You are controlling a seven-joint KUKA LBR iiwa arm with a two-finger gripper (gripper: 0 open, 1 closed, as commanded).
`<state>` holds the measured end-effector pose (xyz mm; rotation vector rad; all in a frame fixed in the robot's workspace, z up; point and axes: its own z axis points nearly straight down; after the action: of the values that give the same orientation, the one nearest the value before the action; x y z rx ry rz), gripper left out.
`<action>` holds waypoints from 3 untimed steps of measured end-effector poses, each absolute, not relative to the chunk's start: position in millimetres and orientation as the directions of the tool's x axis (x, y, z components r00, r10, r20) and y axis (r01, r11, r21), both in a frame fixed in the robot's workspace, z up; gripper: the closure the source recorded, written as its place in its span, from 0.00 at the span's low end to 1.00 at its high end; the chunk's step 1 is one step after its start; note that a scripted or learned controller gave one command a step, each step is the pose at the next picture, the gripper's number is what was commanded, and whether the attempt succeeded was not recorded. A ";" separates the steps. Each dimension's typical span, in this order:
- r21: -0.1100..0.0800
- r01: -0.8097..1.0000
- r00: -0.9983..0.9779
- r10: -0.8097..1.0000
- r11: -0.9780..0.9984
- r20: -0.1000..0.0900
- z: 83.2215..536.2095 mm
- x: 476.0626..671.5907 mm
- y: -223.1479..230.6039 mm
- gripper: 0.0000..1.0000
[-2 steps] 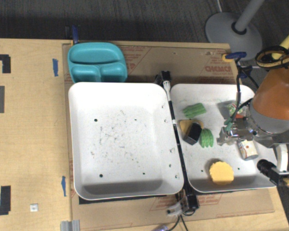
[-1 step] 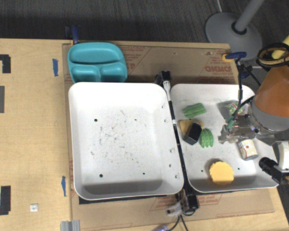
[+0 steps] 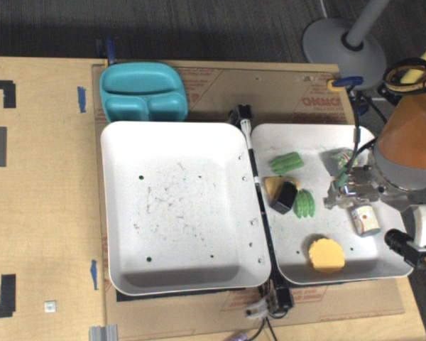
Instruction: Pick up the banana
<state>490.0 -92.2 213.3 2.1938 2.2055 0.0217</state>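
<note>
Two yellow things lie in the right bin (image 3: 383, 265), and I cannot tell which is the banana. One is a chunky bright yellow piece (image 3: 326, 254) near the bin's front wall. The other is a duller yellow piece (image 3: 271, 186) by the left wall, partly covered by a black object (image 3: 285, 196). My gripper (image 3: 346, 185) hangs low over the right half of this bin, right of both yellow pieces and apart from them. The arm's orange band (image 3: 412, 133) rises behind it. Nothing yellow is at the gripper.
Two green toys (image 3: 287, 163) (image 3: 305, 204) lie between the yellow pieces and the gripper. A small white box with red print (image 3: 366, 219) sits just below the gripper. The left bin (image 3: 177, 204) adjoins the right one. A teal tray (image 3: 143, 91) stands behind it.
</note>
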 end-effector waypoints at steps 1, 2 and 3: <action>0.034 0.999 -0.007 1.000 0.007 -0.013 223.4 491.1 -92.0 1.00; -0.002 0.999 -0.033 0.999 0.033 0.001 185.6 479.2 -52.3 1.00; 0.000 0.999 -0.034 0.999 0.034 0.000 195.5 480.2 -52.4 1.00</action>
<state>480.2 -52.4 195.5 2.1828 2.2591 0.0005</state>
